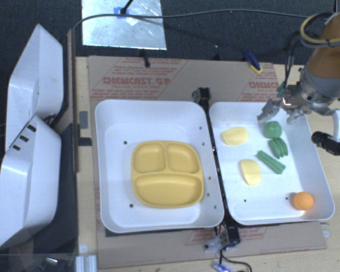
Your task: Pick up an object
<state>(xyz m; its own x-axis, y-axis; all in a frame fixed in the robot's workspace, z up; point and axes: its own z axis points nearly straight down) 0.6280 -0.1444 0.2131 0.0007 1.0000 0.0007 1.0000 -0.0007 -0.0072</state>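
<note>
A cardboard sheet (158, 75) printed "CHEMCAST GP" lies under two white bins. The left bin (110, 169) holds one yellow divided plate (167, 173). The right bin (311, 177) holds two yellow pieces (234, 135), three green ones (272, 130) and one orange ball (302, 200). The gripper (281, 110), fingers spread wide and holding nothing, hovers at the far edge, just above the round green piece.

Two white bins (158, 109), one yellow tray (168, 173), two yellow pieces (234, 135), three green pieces (272, 130), one orange ball (303, 200).
</note>
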